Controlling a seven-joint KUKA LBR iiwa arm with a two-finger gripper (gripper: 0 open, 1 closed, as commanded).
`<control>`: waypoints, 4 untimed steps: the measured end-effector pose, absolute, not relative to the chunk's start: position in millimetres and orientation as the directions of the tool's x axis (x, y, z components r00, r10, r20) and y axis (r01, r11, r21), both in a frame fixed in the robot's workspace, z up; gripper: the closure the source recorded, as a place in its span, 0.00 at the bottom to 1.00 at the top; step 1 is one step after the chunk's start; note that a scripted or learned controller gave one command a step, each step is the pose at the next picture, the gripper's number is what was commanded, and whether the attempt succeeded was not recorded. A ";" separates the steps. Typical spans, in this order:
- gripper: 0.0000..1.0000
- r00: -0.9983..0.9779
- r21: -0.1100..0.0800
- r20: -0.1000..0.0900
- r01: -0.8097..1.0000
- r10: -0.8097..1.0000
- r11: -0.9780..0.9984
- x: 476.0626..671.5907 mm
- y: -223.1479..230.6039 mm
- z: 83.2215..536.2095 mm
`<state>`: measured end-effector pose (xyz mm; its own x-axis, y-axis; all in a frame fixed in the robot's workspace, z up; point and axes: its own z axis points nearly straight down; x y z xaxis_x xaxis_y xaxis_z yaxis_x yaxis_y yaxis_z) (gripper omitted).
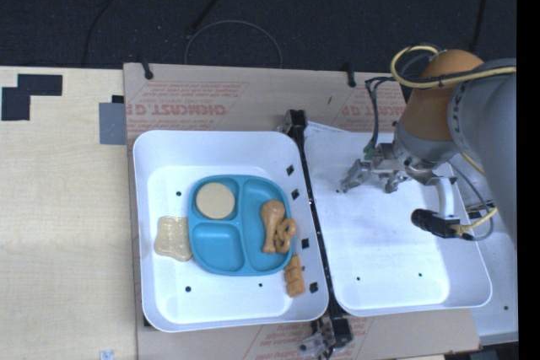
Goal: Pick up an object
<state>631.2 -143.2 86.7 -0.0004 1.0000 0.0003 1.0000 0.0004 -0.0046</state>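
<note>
The grey arm [472, 122] reaches in from the right, its orange band [434, 101] sitting above the wrist, and the tool [371, 179] hangs over the upper left part of the right bin [405, 282], close to the divider between the two bins. Its fingers [350, 181] are spread apart in a released pose, and nothing sits between them. A black cable fitting [434, 223] with yellow wire dangles off the arm over the same bin. Every object lies in the left bin [160, 299], well apart from the tool. There a blue divided tray [228, 253] rests near the middle of the bin floor. A round tan cookie-like disc [214, 200] lies in the tray's upper left compartment, and a brown drumstick-shaped piece [272, 223] lies in the right compartment, with a pretzel-like piece [287, 233] touching it on its right side. A pale slice of bread [173, 239] lies on the bin floor, touching the tray's left edge. A small orange-brown block [294, 276] lies just beside the tray's lower right corner, near the bin's right wall. Both bins sit on a sheet of brown cardboard [219, 101] with red print, laid on the pale wooden bench [59, 206].
</note>
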 end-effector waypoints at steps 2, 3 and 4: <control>1.00 -0.001 0.001 0.000 1.000 1.000 0.001 632.9 -141.4 140.3; 1.00 -0.001 0.000 0.000 1.000 1.000 0.001 628.2 -135.9 185.6; 1.00 -0.002 0.002 0.000 1.000 1.000 0.002 628.7 -137.0 236.9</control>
